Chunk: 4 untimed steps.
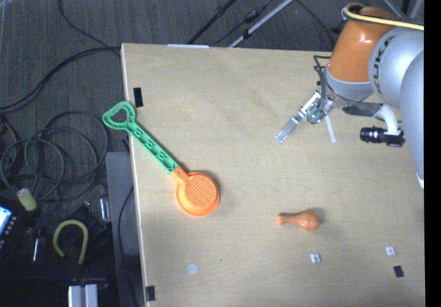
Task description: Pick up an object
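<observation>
Objects lie on a tan bench surface (pixel 234 92): a strainer (pixel 196 193) with an orange mesh head and a long green handle running toward the upper left sits left of centre, and a small orange pear-shaped piece (pixel 300 219) lies on its side toward the lower right, well apart from the strainer. The gripper (pixel 306 126) hangs at the upper right of the frame, above and apart from both objects, its two thin fingers (pixel 288 129) splayed apart with nothing between them; the grey arm (pixel 406 71) with its orange band enters from the right edge
</observation>
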Each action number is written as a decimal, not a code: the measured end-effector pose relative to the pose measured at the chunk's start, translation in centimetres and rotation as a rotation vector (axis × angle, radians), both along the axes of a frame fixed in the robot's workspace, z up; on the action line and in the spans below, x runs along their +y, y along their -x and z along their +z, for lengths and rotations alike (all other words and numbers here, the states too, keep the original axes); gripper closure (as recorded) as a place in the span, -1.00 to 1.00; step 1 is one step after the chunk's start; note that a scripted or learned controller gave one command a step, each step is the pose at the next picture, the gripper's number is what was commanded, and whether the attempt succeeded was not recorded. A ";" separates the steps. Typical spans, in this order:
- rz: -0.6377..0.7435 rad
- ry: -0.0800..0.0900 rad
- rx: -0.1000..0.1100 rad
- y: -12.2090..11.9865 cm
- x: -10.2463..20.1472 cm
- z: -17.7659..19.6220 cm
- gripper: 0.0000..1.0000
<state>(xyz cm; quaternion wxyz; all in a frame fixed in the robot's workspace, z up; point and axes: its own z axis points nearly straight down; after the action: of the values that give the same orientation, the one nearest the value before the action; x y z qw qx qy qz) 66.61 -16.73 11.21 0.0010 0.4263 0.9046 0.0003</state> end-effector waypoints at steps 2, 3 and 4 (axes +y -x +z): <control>-0.103 0.000 -0.001 1.1 -3.7 2.1 -1.00; -0.077 0.003 0.001 -0.3 -5.1 -2.8 -1.00; 0.214 0.003 -0.001 -0.3 -2.8 -1.9 -1.00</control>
<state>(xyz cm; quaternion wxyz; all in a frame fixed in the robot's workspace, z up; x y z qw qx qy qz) 66.93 -19.53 9.28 0.0019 0.3271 0.9450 -0.0005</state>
